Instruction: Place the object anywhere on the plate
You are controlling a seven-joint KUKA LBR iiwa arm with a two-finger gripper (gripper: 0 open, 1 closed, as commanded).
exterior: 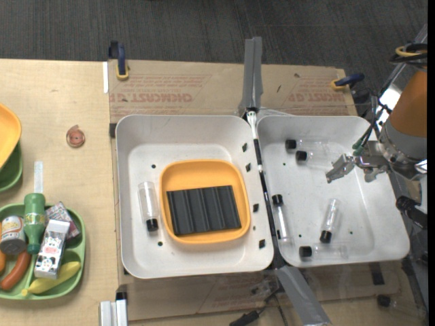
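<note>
A: Start with the big things. Where does everything sit against the claw?

B: The claw (348,166) hangs over the right bin (380,246), near its right wall, below the arm (411,117) with its orange band. The left bin (129,202) lies well off to the claw's left in the picture, and in it sits the orange plate (204,172), which carries a dark ribbed block (204,209).

A: And the thing to be moved?

B: Small clear tubes with black caps. One tube (328,221) lies tilted just below the claw on the right bin's floor, apart from it. Another tube (147,207) rests far to the claw's left, just beside the plate but not on it. A third tube (279,217) lies along the bin's left wall, and loose black caps (296,150) sit to the claw's upper left.

A: Is the claw gripping anything?

B: I see nothing between its fingers; whether they stand apart or together I cannot tell at this size.

A: So which step is this?

B: My judgement: the reach before the pick. Nothing has gone onto the plate yet. The next move calls for coming down over the near tube, lining up across its narrow width, clamping, then carrying it left across the divider.
</note>
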